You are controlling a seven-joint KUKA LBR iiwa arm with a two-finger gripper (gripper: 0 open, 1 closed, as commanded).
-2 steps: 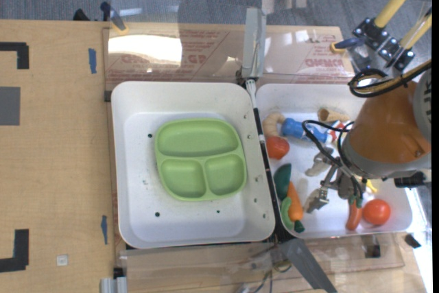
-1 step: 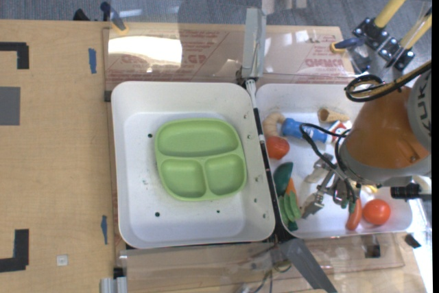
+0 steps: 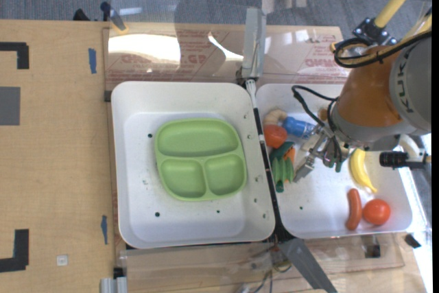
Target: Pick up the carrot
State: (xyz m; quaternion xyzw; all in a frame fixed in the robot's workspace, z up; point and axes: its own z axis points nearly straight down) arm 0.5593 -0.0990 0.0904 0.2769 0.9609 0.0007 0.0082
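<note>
Presently, the small orange carrot with green top point(image 3: 289, 156) lies in the right shallow white bin point(image 3: 322, 213), at its left wall, wedged among a long green pod point(image 3: 280, 168), a round red-orange tomato point(image 3: 275, 136) and a blue capsule-shaped toy point(image 3: 298, 125). Metal two-finger gripper point(image 3: 317, 156): just right of the carrot, low, jaws parted, nothing between them. Risk, as judged: crowding neighbours may catch a finger, so the grasp takes the pod instead or knocks the carrot aside.
</note>
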